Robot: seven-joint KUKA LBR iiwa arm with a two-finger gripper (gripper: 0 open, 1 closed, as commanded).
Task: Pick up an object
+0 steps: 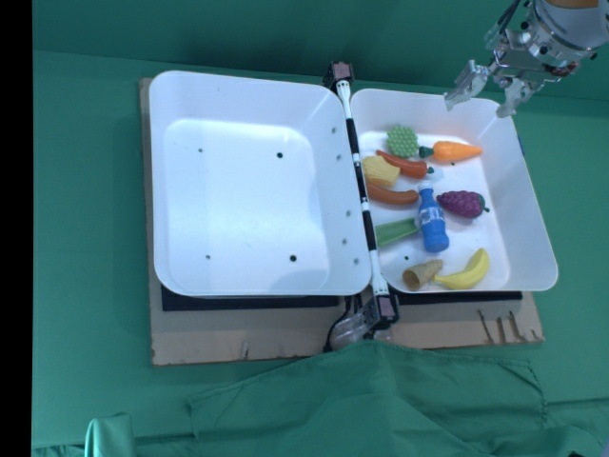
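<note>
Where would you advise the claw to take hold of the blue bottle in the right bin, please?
Probably across the blue bottle's body, coming straight down from above. It lies flat, its white cap pointing toward the bin's far side. The fingers should straddle its width, but room is tight: the green piece lies close on one side and the purple grapes on the other.

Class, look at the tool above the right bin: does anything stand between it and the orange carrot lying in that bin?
Nothing visible does. The tool hangs open above the far edge of the right bin, and the carrot lies uncovered below it. The green knobbly toy sits beside the carrot's leafy end, not over it.
</note>
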